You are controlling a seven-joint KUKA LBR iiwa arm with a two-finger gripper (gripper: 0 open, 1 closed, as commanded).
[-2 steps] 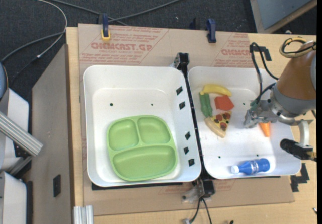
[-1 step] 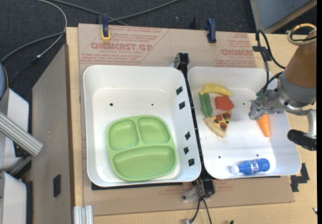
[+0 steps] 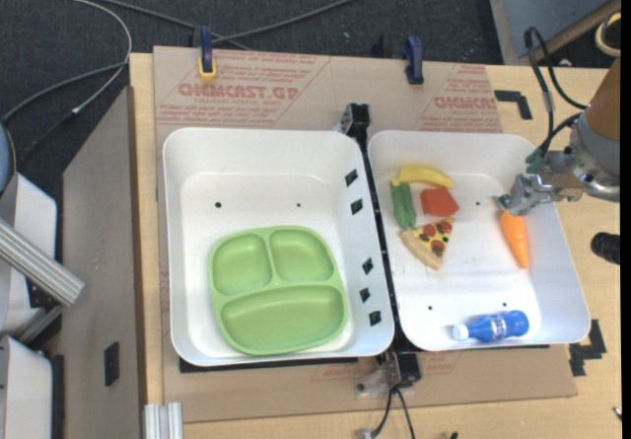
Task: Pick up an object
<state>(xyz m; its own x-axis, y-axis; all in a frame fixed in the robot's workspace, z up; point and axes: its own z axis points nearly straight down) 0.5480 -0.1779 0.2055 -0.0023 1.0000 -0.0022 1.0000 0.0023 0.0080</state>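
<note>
Gripper sat right of frame, touching carrot top; jaws: couldn't tell. Carrot looked light, stiff, prob slick plastic; you'd grab mid-body imo.

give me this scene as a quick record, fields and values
left bin: green plate
right bin: banana, green vegetable, red block, pizza slice, carrot, blue bottle
gripper: at the carrot's top end
holding: nothing seen between fingers
</note>
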